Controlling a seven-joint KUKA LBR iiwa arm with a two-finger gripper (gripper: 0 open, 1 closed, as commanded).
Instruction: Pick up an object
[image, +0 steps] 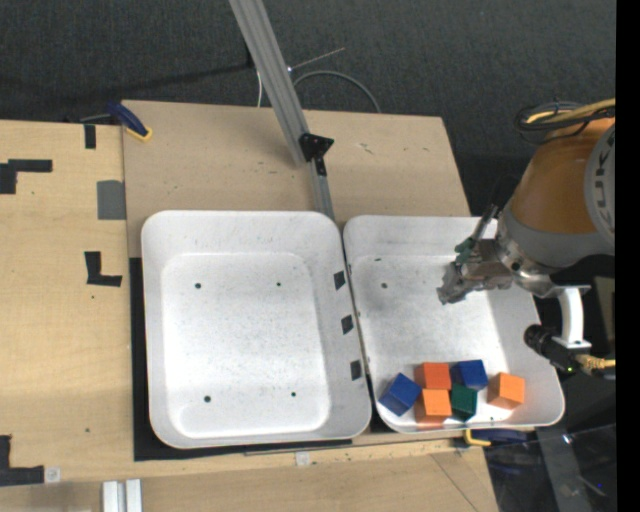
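I work in a robotics lab test cell. My bench (250, 160) is a bare plywood sheet marked with black tape (95, 268). Two shallow white bins (240, 330) sit side by side on a black mat. A slanted aluminium rail (275, 75) crosses above them, with a loose cable (340, 80) behind it. Dark carpet (450, 50) covers the floor beyond the bench.

A light tan wooden table (230, 170) sits over dark grey carpeted floor (420, 50); a slanted grey metal pole (275, 75) crosses above, black tape marks (25, 172) at left.
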